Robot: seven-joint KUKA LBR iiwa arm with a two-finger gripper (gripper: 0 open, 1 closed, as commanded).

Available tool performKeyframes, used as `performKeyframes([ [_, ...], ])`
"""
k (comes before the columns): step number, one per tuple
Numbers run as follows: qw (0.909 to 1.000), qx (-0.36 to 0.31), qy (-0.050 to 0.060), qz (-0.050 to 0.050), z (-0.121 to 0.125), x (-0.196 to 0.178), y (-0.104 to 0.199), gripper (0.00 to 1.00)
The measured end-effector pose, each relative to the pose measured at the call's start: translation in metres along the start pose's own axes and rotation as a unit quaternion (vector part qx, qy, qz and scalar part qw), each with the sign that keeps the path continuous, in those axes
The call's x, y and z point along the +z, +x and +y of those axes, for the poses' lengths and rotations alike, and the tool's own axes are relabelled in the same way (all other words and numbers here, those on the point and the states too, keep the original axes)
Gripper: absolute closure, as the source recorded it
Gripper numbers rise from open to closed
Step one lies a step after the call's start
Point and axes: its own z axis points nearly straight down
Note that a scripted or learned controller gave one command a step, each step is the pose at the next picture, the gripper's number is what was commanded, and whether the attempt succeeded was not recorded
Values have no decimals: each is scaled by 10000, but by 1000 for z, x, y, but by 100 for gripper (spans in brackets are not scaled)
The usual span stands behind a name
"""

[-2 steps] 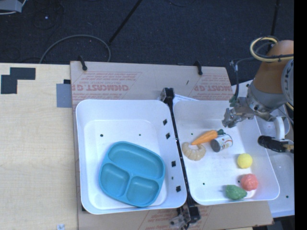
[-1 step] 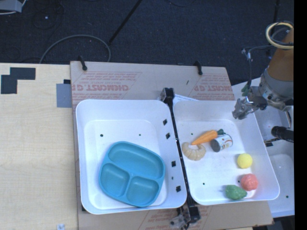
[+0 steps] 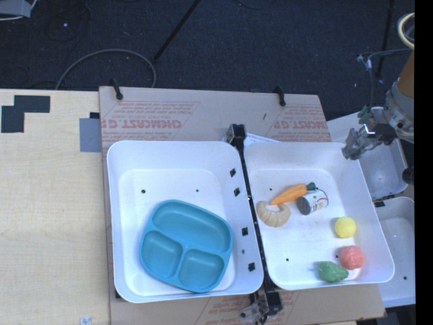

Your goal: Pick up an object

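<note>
The gripper [image 3: 354, 145] hangs over the upper right rim of the right bin [image 3: 369, 202], holding nothing; how wide its jaws stand cannot be told. The candidate objects lie in that bin: a toy carrot [image 3: 289, 193] touching a small can [image 3: 312, 200] and a tan ring [image 3: 273, 214], with a yellow ball [image 3: 345, 227], a red ball [image 3: 351, 256] and a green piece [image 3: 332, 271] nearer the front. The left bin [image 3: 122, 181] holds a blue divided tray [image 3: 186, 245]. The crowded carrot cluster risks a pinch on two things at once, and the balls would likely roll away.
</note>
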Motion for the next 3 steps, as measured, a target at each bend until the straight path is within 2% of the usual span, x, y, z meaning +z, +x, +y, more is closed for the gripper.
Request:
performKeyframes([
  [1,10000,-27,39,24,0,15,56,100],
  [2,10000,-26,40,22,-9,13,102,100],
  [3,10000,-22,40,21,-8,19,145,100],
])
